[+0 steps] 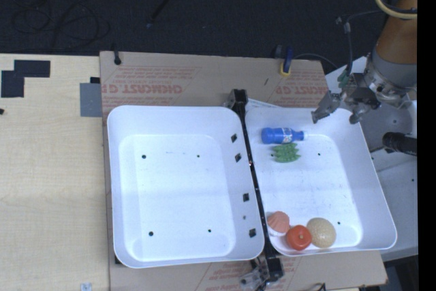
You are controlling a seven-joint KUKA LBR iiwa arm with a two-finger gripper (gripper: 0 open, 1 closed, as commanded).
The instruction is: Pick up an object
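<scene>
My gripper (336,116) hangs open over the back right corner of the right bin (379,193), with nothing between its fingers. A blue bottle (281,135) lies on its side at the back of that bin, left of the gripper and slightly nearer. Just in front of the bottle is a small green leafy object (287,153). At the bin's front edge sit a pink object (278,221), a red tomato-like ball (298,237) and a beige ball (321,232), close together.
The left bin (116,187) stands beside the right one, and a black divider strip (246,174) runs between them. Both rest on cardboard (177,82). Cables and a blue-and-yellow clamp (287,61) are behind the bins.
</scene>
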